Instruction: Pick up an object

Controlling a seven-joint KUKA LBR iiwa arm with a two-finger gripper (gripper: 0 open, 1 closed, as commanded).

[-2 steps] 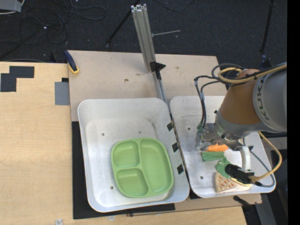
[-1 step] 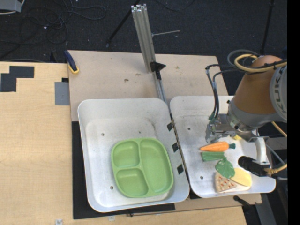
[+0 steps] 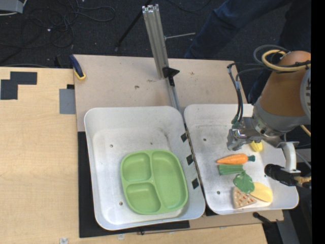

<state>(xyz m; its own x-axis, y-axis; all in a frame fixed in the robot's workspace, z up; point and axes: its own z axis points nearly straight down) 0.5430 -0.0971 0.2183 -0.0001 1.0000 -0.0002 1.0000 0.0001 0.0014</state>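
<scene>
In right bin (image 3: 213, 136), one carrot (image 3: 234, 159), tool (image 3: 234, 142) above

A green three-compartment plate (image 3: 152, 181) is seen lying in the left white bin (image 3: 99, 136). A metal post (image 3: 156, 39) is mounted behind the bins on the bench (image 3: 122, 80).

Toy carrot (image 3: 234, 159) flat in right bin (image 3: 213, 197)
</scene>
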